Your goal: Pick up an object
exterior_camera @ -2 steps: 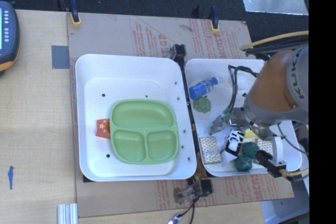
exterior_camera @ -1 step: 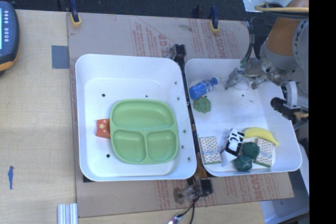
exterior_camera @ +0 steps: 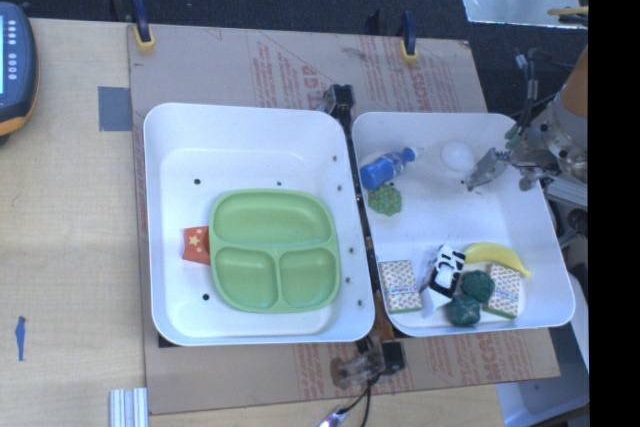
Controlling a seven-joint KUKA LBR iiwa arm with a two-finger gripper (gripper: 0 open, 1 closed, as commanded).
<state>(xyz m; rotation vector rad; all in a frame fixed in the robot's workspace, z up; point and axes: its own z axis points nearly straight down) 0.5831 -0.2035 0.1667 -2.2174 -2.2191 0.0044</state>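
Note:
My gripper hangs over the upper right part of the right bin, open, with nothing between its fingers. A white ball lies just to its left. Further left are a blue bottle and a green knobbly ball. Along the bin's front lie a yellow banana, a black-and-white object, two dark green lumps and two patterned packets. The gripper touches none of them.
The left bin holds a green divided plate and a small red block with a star at the plate's left. A blue and orange device sits at the bench's far left. Clamps hold the brown board at the back.

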